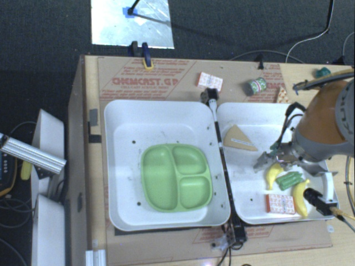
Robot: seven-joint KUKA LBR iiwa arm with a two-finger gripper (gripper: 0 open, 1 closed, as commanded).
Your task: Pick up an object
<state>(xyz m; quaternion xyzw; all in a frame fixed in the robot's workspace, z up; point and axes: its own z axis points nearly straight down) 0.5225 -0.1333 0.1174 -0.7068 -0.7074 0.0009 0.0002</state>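
Bench layout: two shallow white bins sit side by side on a brown cardboard sheet (150,79) printed with red lettering. Left bin (119,126) contains a green divided plate (176,177) with three compartments, lying flat near the bin's centre. Right bin (249,112) contains several items: a tan wedge-shaped piece (238,138) near the upper left area of the bin, a small yellow banana (272,175) toward the middle, a green ridged object (289,179) just beside that banana, a second yellow banana (300,198) nearer the lower right corner, and a flat red-and-white patterned card (280,203) along the near wall, just beside the second banana. Arm (327,121), grey with an orange band, enters from the right side and reaches over the right bin. Gripper (268,159) is positioned low, directly above the small yellow banana and close to the green ridged object; its metal fingers (260,162) appear spread apart at a moderate opening, and no item is visible between them. Whether the fingertips touch the banana cannot be determined. Outside the bins, on the cardboard, lie a small red-and-white box (209,81) and a green-labelled can (257,86) on its side. A reflective square panel (132,15) lies on the dark floor behind the bench.
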